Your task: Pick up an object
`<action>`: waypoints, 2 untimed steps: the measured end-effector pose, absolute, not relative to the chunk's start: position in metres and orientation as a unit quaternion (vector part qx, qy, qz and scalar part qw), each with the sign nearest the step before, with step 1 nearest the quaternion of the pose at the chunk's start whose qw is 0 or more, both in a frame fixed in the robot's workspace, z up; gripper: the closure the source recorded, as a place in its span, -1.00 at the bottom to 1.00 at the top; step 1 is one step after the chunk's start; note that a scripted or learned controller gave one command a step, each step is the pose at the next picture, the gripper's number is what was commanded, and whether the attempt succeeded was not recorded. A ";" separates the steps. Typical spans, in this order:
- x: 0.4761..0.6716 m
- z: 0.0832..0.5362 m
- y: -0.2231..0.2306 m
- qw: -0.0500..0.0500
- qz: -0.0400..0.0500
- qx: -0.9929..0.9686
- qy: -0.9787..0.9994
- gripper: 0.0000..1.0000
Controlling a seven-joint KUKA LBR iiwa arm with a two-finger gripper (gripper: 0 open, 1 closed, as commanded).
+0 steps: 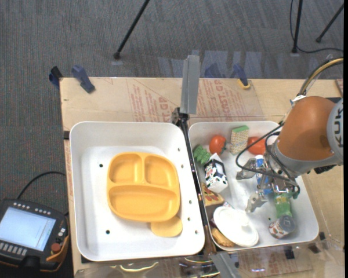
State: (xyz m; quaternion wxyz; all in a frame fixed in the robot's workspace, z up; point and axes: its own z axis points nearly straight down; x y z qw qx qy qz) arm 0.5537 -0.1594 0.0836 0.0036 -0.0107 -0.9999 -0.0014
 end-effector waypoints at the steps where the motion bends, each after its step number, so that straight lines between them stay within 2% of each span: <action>1: 0.583 0.088 -0.212 -0.002 0.000 -0.035 -0.999 -1.00; 2: 0.599 0.088 -0.212 -0.001 0.000 -0.011 -1.000 -1.00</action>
